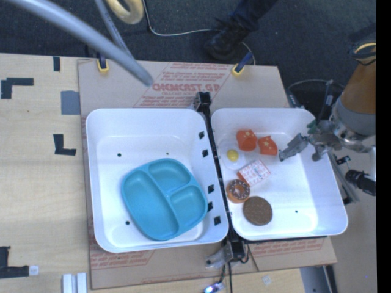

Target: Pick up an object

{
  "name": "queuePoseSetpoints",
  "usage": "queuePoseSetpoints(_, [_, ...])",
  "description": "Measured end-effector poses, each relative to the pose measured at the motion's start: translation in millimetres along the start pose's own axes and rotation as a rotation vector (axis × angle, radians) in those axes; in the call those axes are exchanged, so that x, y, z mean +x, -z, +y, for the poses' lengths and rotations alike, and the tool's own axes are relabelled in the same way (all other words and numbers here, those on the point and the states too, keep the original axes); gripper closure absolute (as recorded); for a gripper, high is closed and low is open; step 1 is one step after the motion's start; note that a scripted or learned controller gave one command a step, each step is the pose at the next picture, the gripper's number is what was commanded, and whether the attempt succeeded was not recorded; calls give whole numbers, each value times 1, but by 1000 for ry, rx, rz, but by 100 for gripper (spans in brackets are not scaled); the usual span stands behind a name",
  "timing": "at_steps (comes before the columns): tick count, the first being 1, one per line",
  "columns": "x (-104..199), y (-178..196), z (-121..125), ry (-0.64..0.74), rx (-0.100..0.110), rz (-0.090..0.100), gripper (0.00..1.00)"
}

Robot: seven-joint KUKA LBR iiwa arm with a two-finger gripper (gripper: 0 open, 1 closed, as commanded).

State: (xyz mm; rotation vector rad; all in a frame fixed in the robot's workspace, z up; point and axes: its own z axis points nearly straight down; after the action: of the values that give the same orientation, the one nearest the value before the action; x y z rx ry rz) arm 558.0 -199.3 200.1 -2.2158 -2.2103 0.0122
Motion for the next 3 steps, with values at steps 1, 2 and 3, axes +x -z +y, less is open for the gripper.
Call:
queuePoseSetpoints(1, [0,7,3,4,-12,-3,0])
queuePoseSetpoints(2, [5,-48,12,5,-7,-2,0])
queuePoseSetpoints(3, [8,-99,2,3,-7,-2,0])
